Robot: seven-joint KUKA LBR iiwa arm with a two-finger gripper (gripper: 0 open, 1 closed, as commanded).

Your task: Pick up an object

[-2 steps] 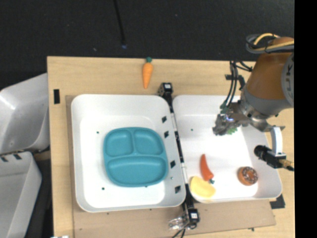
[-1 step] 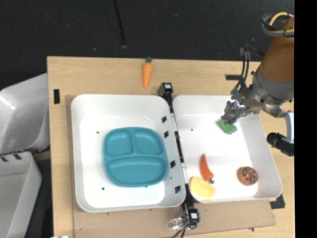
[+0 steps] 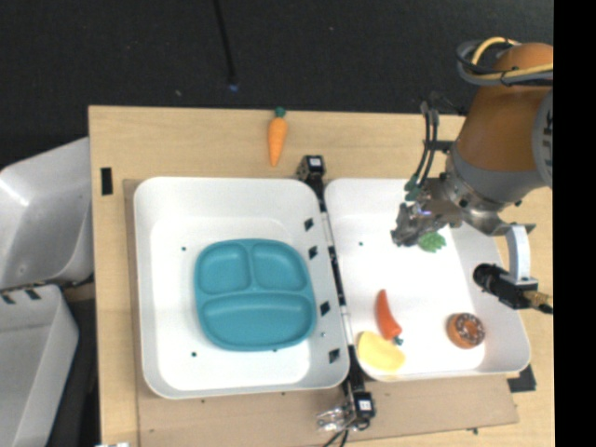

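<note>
The green object (image 3: pixel 432 242) is where we find the action, lying in the right bin (image 3: pixel 368 203) up toward that bin's one o'clock corner, and the gripper (image 3: pixel 410 231) sits right against it at its nine o'clock side. We cannot tell how the claw stands from here, because the dark wrist hardware covers it and the view is too coarse at that spot, and nothing shows the green piece gripped. Above the claw we see the arm (image 3: pixel 498 138) with its orange band coming in from three o'clock, cables trailing down beside it. Elsewhere in the same bin we have a red chili pepper (image 3: pixel 387 315) lying near six o'clock, tilted, with a yellow piece (image 3: pixel 380 352) just below it, close enough that they look to be touching, tucked in the bin's seven o'clock corner. A round brown doughnut-like item (image 3: pixel 465 330) rests toward five o'clock, well apart from the pepper. Over in the left bin (image 3: pixel 158 212) we see a teal divided plate (image 3: pixel 253 293) sitting about centre, flat on the floor of the bin. On the wooden bench (image 3: pixel 186 138), beyond both bins at twelve o'clock, a toy carrot (image 3: pixel 277 137) lies with its green top pointing away from us.
</note>
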